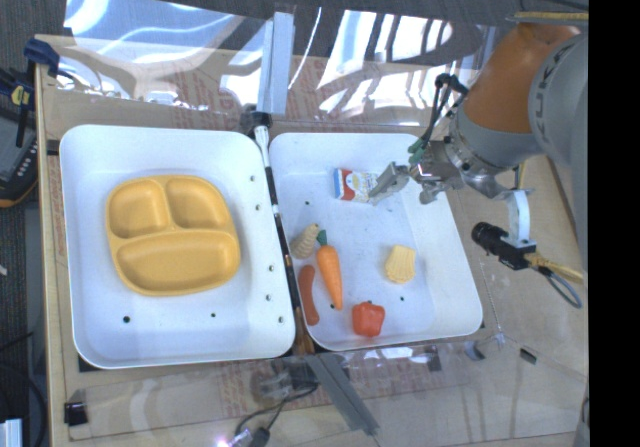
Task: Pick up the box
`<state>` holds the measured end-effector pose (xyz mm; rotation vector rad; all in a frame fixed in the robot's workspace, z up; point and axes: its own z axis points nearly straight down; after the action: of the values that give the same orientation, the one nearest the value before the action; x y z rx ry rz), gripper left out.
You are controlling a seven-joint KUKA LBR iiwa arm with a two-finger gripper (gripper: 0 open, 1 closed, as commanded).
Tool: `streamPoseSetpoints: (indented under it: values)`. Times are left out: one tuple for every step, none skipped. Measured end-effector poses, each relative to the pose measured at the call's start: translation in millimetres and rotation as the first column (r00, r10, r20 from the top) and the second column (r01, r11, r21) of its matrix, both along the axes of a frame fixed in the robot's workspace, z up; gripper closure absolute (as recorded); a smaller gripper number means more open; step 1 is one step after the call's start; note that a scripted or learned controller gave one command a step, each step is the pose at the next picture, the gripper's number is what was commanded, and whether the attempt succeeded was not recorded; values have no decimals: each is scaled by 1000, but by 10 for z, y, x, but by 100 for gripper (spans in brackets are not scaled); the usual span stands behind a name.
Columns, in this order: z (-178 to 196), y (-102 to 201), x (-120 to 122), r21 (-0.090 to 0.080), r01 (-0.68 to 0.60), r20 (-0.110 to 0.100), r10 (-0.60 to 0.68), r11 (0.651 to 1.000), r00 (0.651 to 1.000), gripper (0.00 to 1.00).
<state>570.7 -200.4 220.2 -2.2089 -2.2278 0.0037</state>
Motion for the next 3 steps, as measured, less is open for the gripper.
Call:
streamPoseSetpoints:
  values:
    - [-824, -68, 868, 0, -133, 3, 133, 991, 991, 0]
    - [-1235, 23, 788, -5, -143, 10, 143, 990, 990, 0]
    - [-1113, 31, 805, -5, -148, 13, 148, 989, 989, 100]
